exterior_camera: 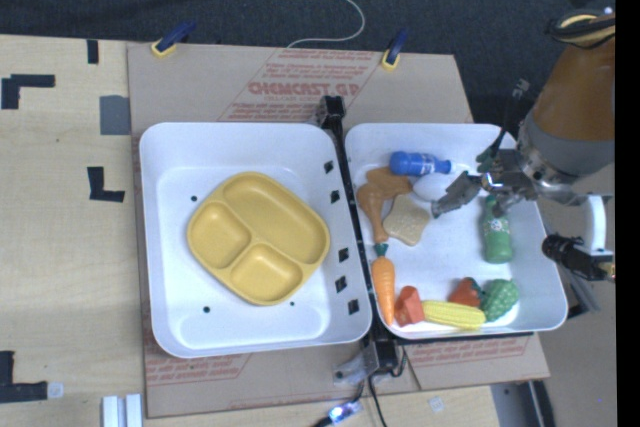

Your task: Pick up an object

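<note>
Toys lay scattered in the right bin (452, 131); no single one was marked as the target. Blue bottle (418, 163) lay on its side near the bin's far edge. Just below it, a brown piece (381, 193) ran toward the bin's left wall, with a tan bread slice (406, 222) touching its lower end. Carrot (383, 283) lay along the left wall toward the near edge. Beside it a red piece (408, 305), then a corn cob (453, 315) lying along the near edge. Another red piece (465, 292) and a broccoli (499, 297) sat by the near right corner. Green bottle (496, 233) lay close to the right wall, midway along it.

Gripper (466, 192) hung over the middle of the right bin, between the bread slice and the green bottle, one dark finger (452, 196) pointing toward the bread. Nothing seen between the fingers; whether the jaws were open or closed, cannot tell. Arm (578, 105) reached in over the bin's right wall.

Left bin (160, 150) carried a yellow divided tray (258, 237), set near its centre. Both bins sat on a cardboard sheet (290, 80).
</note>
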Controlling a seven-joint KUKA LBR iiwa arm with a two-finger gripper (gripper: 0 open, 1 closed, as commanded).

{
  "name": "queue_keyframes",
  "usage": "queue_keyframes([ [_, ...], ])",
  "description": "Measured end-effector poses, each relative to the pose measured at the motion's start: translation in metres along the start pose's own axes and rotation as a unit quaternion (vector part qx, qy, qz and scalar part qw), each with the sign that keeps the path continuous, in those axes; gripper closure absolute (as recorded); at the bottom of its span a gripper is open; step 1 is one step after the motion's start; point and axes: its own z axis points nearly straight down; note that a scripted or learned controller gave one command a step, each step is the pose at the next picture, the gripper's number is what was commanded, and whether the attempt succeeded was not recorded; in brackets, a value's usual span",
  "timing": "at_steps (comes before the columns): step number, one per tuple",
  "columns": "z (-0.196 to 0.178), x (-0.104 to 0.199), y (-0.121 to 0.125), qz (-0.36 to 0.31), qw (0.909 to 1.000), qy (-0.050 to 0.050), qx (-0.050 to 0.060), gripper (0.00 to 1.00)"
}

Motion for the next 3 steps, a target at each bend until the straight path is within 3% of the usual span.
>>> queue_keyframes([
  [1, -0.006, 0.000, 0.002, -0.002, 1.0000, -0.001, -0.006, 0.00],
  [3, 0.086, -0.006, -0.009, -0.001, 1.0000, -0.001, -0.004, 0.00],
])
